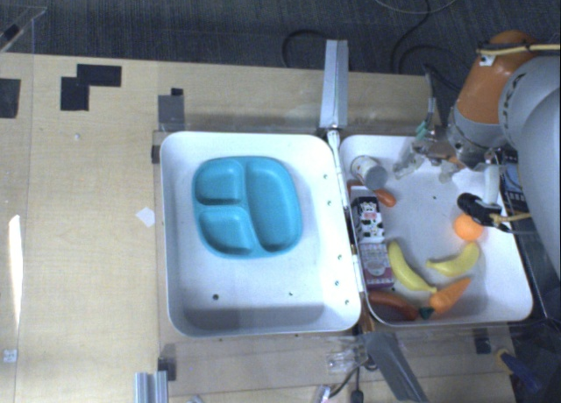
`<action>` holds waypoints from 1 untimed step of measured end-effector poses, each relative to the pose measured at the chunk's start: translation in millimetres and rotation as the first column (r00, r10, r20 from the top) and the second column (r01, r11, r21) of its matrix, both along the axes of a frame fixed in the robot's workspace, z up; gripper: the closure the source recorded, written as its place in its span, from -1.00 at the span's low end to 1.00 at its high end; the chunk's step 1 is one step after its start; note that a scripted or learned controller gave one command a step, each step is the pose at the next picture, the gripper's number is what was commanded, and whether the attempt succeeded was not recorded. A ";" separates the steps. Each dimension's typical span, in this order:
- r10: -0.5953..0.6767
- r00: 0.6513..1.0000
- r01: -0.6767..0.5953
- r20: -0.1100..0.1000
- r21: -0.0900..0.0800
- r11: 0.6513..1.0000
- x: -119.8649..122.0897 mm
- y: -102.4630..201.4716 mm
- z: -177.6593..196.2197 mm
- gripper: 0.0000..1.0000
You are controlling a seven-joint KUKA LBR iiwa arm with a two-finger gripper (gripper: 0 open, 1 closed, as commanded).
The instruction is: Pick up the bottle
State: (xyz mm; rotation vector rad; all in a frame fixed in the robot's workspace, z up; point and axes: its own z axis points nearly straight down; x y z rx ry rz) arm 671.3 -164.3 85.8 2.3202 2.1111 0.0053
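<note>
Metal two-finger gripper at two o'clock, jaw state unclear, near lying grey-capped bottle in right white bin.

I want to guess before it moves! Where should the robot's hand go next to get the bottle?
Probably a short slide left and down. The gripper hovers over the back of the right bin, and the bottle lies just to its left, in that bin's back left corner. Nothing sits between them.

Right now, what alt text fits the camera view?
The gripper hangs over the right bin, near a bottle lying at the bin's far left corner. Bananas and carrots lie nearer; the left bin holds a blue divided plate.
</note>
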 end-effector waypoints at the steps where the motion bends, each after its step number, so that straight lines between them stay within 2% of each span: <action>1: 0.292 0.956 -0.292 -0.004 0.001 0.956 -1.2 35.8 70.0 -1.00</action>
